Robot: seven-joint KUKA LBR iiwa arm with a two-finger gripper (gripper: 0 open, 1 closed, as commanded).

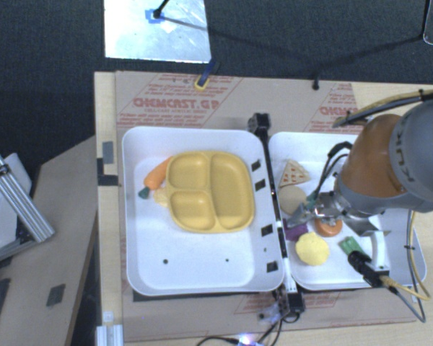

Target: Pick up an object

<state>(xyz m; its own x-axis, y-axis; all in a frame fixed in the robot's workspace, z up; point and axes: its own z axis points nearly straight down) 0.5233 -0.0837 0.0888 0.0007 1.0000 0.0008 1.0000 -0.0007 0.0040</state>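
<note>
The right bin (314, 144) holds several toy foods: a pizza slice (294, 172), a beige round piece (292, 197), a purple piece (296, 231), a yellow lemon-like ball (312, 249), an orange-red round piece (329, 227) and a small green piece (348, 244). My gripper (312, 210) hangs low over the middle of this bin, between the beige piece and the orange-red one, just above the purple piece. The wrist hides its fingertips. I see nothing held.
The left bin (141, 265) holds a yellow three-compartment plate (208, 191) with a toy carrot (156, 174) against its left edge. The grey arm with its orange band (379, 161) covers the right bin's right side. A black divider (270, 193) separates the bins.
</note>
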